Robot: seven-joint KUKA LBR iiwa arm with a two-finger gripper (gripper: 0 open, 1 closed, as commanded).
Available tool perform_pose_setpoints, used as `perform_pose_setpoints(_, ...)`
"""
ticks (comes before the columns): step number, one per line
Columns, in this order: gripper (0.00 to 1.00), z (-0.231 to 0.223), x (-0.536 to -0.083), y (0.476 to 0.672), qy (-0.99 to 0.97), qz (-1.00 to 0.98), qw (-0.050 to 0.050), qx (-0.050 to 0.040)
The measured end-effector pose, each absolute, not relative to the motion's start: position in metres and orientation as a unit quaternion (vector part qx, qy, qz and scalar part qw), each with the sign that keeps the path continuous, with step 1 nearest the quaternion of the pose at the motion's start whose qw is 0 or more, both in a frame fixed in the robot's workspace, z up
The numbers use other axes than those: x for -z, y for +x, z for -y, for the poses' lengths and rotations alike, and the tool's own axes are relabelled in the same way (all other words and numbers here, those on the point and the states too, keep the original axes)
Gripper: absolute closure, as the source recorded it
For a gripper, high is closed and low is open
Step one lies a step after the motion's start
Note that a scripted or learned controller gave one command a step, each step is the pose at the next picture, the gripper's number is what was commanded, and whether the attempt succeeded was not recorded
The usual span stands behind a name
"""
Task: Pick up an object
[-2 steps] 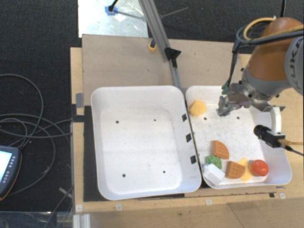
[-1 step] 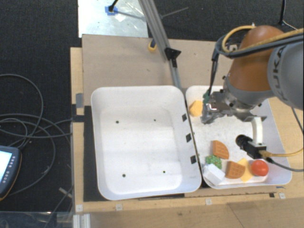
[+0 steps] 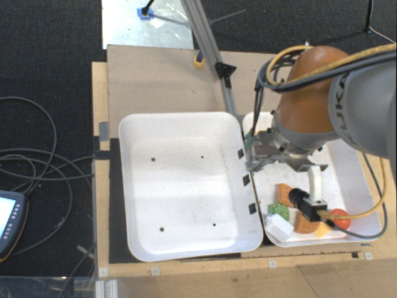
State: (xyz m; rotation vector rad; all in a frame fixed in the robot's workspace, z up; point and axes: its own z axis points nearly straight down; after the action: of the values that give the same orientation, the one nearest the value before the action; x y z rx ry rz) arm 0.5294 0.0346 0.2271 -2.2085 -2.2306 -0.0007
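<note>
Now the gripper [image 3: 259, 157] hangs by the right bin's [image 3: 356, 179] wall, state unclear. Centre it over the orange piece [image 3: 285, 194].

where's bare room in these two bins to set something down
The left bin has a bare floor from wall to wall. The right bin is crowded: a white block, green piece, orange piece and red ball cluster at its near end, and the arm hangs over its far half. Only a strip along its right wall shows bare.
</note>
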Motion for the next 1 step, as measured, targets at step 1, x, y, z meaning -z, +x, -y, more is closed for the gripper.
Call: perform_pose_setpoints(1,1.00,-0.0752,-0.2273,0.5144,-0.704,0.711,0.001,0.0006)
